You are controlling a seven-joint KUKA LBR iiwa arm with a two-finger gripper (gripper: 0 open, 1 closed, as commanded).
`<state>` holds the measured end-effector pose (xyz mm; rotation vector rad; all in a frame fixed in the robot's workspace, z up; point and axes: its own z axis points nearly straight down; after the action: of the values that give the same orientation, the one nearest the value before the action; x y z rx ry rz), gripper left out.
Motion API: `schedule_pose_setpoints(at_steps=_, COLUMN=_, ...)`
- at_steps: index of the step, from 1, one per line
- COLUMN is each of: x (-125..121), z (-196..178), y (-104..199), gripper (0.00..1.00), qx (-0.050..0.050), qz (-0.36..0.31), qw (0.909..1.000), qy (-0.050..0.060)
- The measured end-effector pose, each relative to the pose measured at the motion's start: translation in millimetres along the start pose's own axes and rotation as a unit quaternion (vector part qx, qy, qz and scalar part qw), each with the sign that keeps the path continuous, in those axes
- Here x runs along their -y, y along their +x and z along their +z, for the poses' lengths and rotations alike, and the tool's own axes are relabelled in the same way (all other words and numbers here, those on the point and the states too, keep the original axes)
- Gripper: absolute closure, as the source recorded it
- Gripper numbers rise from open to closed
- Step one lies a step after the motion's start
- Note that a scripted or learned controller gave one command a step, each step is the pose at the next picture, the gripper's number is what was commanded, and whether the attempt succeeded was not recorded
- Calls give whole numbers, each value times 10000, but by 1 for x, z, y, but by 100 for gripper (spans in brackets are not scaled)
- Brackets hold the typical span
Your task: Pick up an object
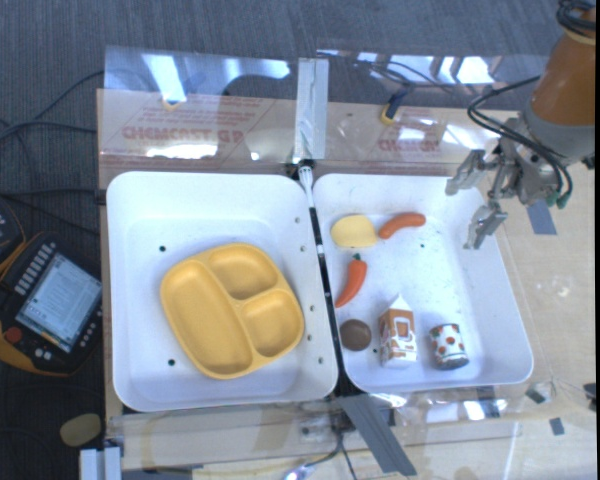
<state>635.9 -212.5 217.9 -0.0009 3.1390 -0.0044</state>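
The right bin holds a sausage and a yellow lump near its far edge, a carrot by its left wall, and a carton and can along its near edge. The pincer hangs open and empty over the far right corner: approach stage. Next it must choose one and descend.

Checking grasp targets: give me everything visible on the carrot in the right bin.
The carrot is a small toy, glossy like plastic, with an orange tapered body and a short green top. It lies flat on the floor of the right bin, near the bin's left wall, green end pointing up the view towards the yellow lemon-like piece, tip pointing down-left. Whether its top touches that piece cannot be told. It lies apart from the brown ball below. The gripper is well off to its right.
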Motion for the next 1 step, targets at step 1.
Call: schedule_pose_setpoints(at_steps=1, x=4, z=124, y=44, gripper=0, qx=1, qz=376, qw=9993, qy=3)
